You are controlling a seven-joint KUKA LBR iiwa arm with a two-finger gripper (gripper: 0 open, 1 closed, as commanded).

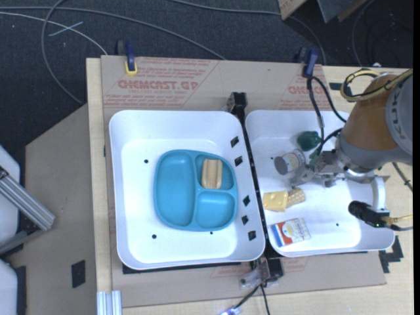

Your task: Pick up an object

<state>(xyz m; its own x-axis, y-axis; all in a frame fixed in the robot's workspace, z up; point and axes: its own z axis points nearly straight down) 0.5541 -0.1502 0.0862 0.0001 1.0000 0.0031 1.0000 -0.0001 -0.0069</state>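
My gripper [310,170] hangs low over the middle of the right bin [328,248], at the end of the grey and orange arm [374,126]. Just left of it lies a small silver can [286,163] on its side. A dark green round object [307,138] sits a little behind the gripper. In front and to the left lies a pale yellow wedge [278,201]. A small red, white and blue packet [293,231] rests near the bin's front wall. The view does not show anything held.
The left bin [131,241] holds a blue divided plate [176,189] with a tan block [211,173] in its upper right compartment. Black clips [244,176] line the wall between the bins. A black cable [321,120] runs over the right bin's back.
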